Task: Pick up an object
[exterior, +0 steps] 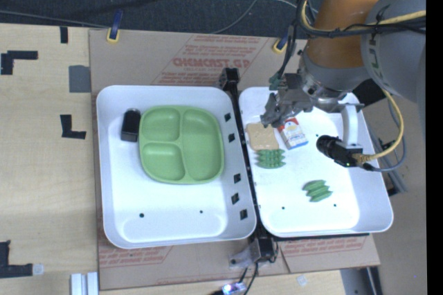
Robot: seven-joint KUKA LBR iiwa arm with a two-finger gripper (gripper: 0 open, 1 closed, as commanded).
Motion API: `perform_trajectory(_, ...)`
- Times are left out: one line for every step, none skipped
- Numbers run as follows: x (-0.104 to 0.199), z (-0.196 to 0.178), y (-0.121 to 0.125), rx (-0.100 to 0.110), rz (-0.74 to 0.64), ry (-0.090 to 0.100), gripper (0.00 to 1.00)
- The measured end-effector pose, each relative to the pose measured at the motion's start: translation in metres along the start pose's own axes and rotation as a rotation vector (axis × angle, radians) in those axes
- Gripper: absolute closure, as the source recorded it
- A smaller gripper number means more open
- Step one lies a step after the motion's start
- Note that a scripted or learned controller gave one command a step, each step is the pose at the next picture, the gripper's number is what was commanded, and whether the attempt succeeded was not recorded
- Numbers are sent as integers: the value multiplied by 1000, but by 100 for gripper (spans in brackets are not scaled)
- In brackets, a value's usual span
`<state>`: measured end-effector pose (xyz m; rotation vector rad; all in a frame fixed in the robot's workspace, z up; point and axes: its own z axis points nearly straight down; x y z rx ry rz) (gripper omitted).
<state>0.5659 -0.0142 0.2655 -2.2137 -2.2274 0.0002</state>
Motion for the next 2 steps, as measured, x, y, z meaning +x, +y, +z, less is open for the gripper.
perform_trajectory(44,9,2,2,1,-1,100)
perform_trajectory(96,30,-2,4,0,-1,100)
